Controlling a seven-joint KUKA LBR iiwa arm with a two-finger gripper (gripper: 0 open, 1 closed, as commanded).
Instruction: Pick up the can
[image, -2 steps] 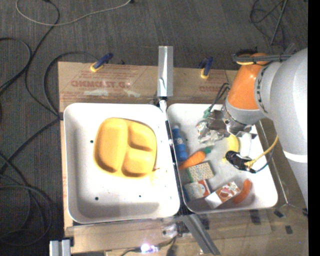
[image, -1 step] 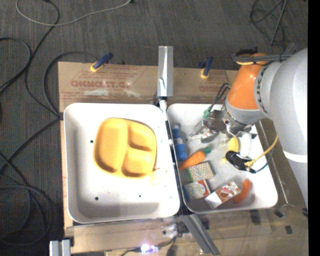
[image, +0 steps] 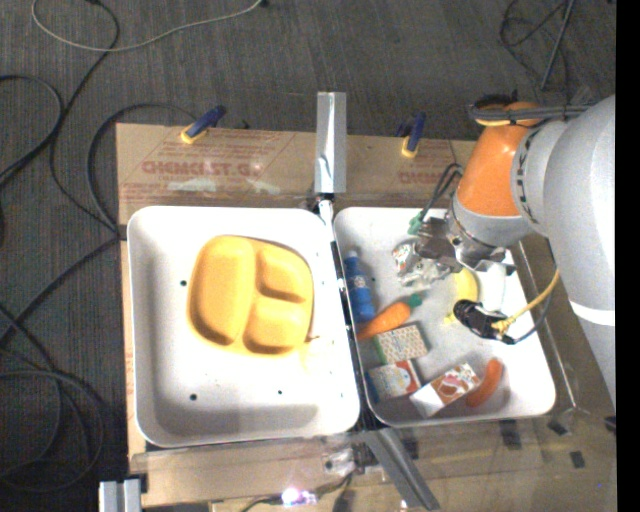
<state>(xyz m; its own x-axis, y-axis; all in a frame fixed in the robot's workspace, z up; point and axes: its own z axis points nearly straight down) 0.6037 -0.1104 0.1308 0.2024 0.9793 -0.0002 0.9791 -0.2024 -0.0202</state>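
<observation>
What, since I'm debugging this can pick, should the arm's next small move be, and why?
Probably a slight shift and descent onto the crumpled silvery can: the gripper hovers just beside it in the right bin, and I can't see the can gripped.

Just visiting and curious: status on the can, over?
Gripper low in right bin, fingers unclear. No can identifiable; crumpled silvery item beside gripper. Carrot, blue bottle nearby.

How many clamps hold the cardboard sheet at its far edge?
2. One blue-and-yellow clamp sits behind the left bin, the other behind the right bin. The arm may hide more.
</observation>
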